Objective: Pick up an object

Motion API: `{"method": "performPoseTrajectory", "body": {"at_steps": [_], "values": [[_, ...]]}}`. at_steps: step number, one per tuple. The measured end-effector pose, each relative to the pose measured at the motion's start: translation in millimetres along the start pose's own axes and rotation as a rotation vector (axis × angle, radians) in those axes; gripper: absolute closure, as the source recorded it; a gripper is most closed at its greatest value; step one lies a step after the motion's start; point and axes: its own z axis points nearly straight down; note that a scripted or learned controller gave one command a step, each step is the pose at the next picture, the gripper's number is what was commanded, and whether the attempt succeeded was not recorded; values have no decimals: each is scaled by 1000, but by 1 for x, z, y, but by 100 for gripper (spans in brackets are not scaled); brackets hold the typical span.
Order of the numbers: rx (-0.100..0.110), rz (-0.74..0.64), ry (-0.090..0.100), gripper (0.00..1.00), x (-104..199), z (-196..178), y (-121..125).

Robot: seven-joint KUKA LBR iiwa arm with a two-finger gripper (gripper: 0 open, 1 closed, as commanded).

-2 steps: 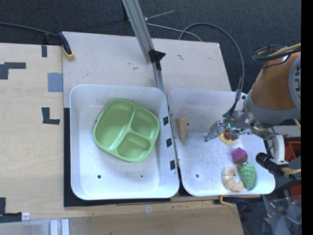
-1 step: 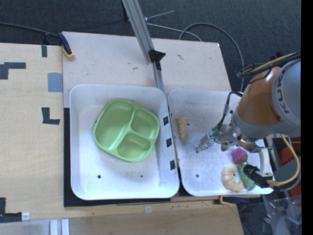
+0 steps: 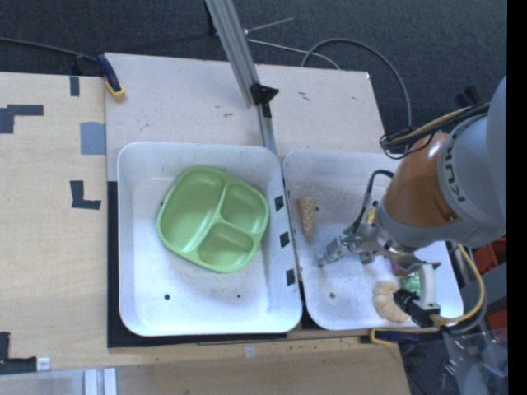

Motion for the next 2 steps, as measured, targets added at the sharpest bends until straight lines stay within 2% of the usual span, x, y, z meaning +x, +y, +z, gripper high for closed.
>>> {"method": "performPoseTrajectory", "body": {"at_steps": [1, 2], "values": [[1, -2, 2, 100, 1, -12, 0], [0, 0, 2, 100, 3, -52, 4]]}}
